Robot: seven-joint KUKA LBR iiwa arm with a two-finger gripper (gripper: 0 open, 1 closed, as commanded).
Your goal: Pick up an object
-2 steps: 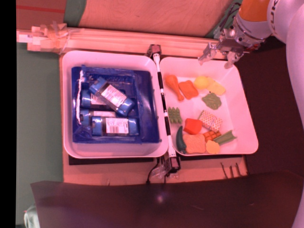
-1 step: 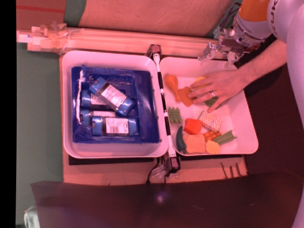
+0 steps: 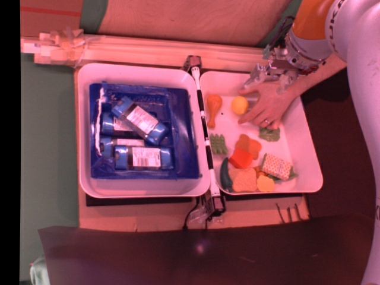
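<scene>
So the gripper hangs over the far rim of the right bin, toward its right corner. Honestly can't tell from this angle whether it's open or closed, and I see nothing in it.

The thing that matters: the closest pickable item is the yellow ball, which sits to the left of the gripper and a bit nearer to the camera, in the far half of the right bin. It's round, so there's no long axis to line up with. Just left of it lies an orange drumstick toy, with its long axis running far-to-near.

The catch is a person's hand lying flat in that bin, right below the gripper, with fingertips just beside the ball. It's basically between the gripper and the ball, and way nearer to it than the gripper is.

The rest of the toys cluster at the near end of the bin, well apart from the gripper, e.g. the checkered box. The left bin holds blue bottles in a blue tray.

I'd guess any reach has to go left and down, and that hand is a collision risk.
</scene>
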